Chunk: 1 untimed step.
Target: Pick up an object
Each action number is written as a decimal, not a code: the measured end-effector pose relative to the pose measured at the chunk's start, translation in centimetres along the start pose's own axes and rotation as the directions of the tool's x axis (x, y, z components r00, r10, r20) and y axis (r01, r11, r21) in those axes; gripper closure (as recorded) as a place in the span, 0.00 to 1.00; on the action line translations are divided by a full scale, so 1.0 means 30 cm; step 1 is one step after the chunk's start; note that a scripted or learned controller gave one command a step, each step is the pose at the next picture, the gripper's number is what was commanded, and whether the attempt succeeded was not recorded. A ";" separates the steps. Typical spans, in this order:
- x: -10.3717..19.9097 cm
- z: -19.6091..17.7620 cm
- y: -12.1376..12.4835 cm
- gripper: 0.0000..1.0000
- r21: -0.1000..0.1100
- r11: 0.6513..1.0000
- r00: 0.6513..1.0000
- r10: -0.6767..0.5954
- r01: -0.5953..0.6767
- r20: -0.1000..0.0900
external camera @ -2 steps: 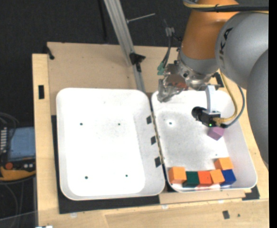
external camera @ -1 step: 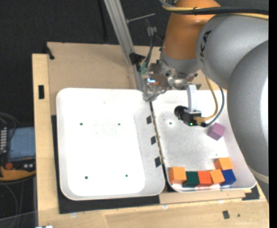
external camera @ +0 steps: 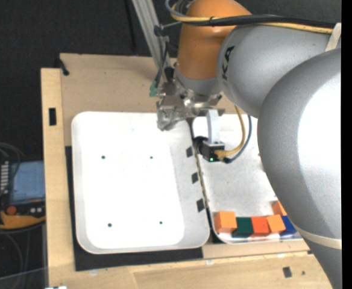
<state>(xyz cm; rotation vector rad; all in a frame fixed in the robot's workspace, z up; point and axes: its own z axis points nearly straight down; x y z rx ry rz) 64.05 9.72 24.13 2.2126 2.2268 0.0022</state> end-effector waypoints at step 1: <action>-0.012 -0.004 0.001 0.00 -0.001 1.000 1.000 0.003 -0.003 0.002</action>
